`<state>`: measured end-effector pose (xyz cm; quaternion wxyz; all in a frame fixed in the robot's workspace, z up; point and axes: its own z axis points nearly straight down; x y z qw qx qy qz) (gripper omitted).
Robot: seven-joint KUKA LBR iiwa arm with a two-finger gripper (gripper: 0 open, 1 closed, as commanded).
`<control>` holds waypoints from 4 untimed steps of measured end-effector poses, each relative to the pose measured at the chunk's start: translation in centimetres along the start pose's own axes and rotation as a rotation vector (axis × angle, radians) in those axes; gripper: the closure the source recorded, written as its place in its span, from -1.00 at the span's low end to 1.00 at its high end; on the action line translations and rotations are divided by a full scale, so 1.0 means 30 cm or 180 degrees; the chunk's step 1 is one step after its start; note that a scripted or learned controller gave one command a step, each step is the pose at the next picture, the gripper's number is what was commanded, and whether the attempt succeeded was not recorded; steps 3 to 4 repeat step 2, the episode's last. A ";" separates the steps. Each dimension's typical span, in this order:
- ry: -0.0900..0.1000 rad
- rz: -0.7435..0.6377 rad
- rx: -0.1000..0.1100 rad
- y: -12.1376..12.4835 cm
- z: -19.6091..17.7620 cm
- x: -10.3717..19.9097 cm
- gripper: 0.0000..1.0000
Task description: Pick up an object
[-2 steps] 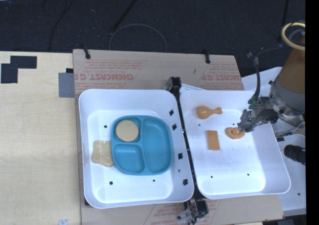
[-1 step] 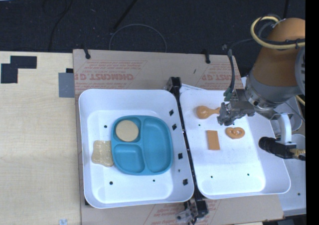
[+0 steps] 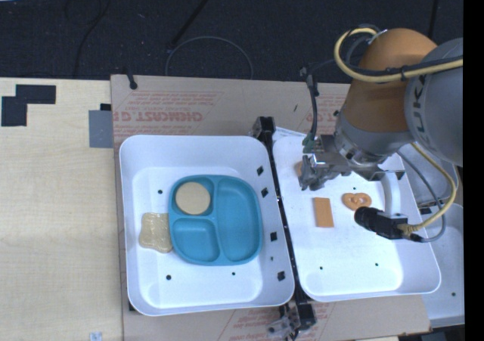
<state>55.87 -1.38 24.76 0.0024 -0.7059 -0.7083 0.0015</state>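
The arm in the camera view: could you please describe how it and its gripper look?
The arm is grey with a broad orange band above the wrist. Yellowish cables loop around it. The gripper is small, of grey metal.

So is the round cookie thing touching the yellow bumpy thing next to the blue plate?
Apart. The camera view shows the round cookie inside a compartment of the blue plate, while the yellow bumpy piece lies outside, against the plate's left rim.

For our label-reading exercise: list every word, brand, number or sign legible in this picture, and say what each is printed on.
Red print on the cardboard above the bins: reversed and blurred, not readable.
Red print on the cardboard's front edge: too small to read.
"U", a cut-off letter on the arm: rest out of frame.
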 end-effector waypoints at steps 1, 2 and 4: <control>-0.0002 -0.0001 -0.0009 0.028 -0.007 0.172 1.00; -0.0002 -0.0001 -0.0010 0.073 -0.007 0.351 1.00; -0.0002 -0.0001 -0.0010 0.073 -0.007 0.351 1.00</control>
